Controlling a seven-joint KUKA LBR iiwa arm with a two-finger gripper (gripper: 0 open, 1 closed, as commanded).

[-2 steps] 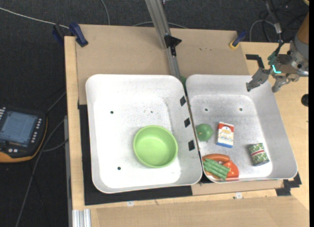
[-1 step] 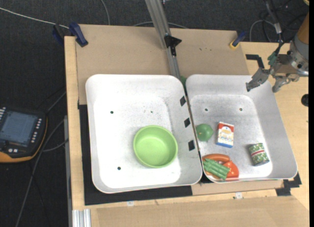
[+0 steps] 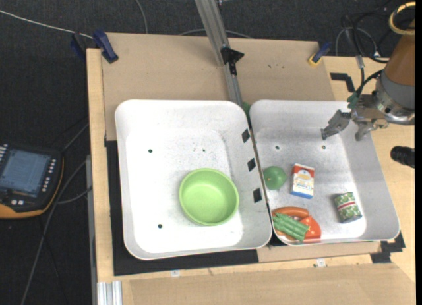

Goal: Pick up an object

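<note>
**K:** Dark carpet floor all round, cables trailing, a handheld control pendant (image 3: 26,180) off to one side. On it sits the tan wooden table (image 3: 171,66) carrying two shallow white plastic bins side by side.

**M:** Contents, biggest down?

**K:** The bin further from the arm (image 3: 142,139) has one round lime-green plastic bowl (image 3: 208,195), upright, near its front edge. The bin under the arm (image 3: 359,185) has an orange dish holding green and red vegetable toys (image 3: 297,224) in the front corner by the divider, a small white and red carton (image 3: 303,181) just behind it, a small green patterned can (image 3: 347,207) toward the outer side, and a small green ball (image 3: 275,178) near the divider.

**M:** Progress?

**K:** By my read, nothing picked yet. Every item lies in a bin. Selection, descent, grasp and lift all remain.

**M:** Gripper?

**K:** Grey arm's gripper (image 3: 348,126) hangs over the back part of that bin, well apart from the objects. Fingers (image 3: 333,126) look spread apart, nothing between them, touching nothing I can make out. Carton and ball are nearest.
</note>
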